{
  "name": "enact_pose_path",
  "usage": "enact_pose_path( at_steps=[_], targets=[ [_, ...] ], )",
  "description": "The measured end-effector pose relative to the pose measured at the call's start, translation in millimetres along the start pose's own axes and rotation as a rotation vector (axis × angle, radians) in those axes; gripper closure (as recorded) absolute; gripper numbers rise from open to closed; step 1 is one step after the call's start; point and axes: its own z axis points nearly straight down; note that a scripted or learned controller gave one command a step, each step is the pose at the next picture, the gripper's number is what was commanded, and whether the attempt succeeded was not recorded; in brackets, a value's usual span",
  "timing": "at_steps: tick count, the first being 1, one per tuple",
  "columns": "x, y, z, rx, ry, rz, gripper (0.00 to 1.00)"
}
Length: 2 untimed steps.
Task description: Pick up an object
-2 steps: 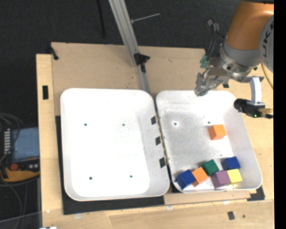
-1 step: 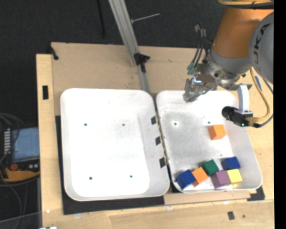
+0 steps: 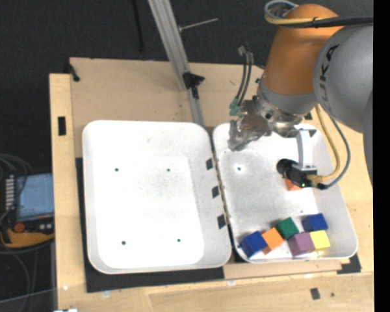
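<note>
Several small blocks lie at the near end of the right bin: a blue block, an orange block, a green block, a purple block, a yellow block and a second blue block. Another orange piece peeks out from under a black fitting on the arm's cable. My gripper hangs over the far left corner of the right bin, well away from the blocks, and nothing shows in it.
The left bin lies beside the right one, with black clips along the shared edge. A slanted metal rod rises behind the bins. The arm's grey and orange body covers the right bin's far right part.
</note>
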Motion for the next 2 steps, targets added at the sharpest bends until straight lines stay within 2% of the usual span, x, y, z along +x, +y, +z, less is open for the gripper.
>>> enact_pose_path(
  at_steps=[2],
  targets=[
    [78.0, -39.9, 4.3, 0.0, 0.001, -0.002, 1.0]
  ],
)
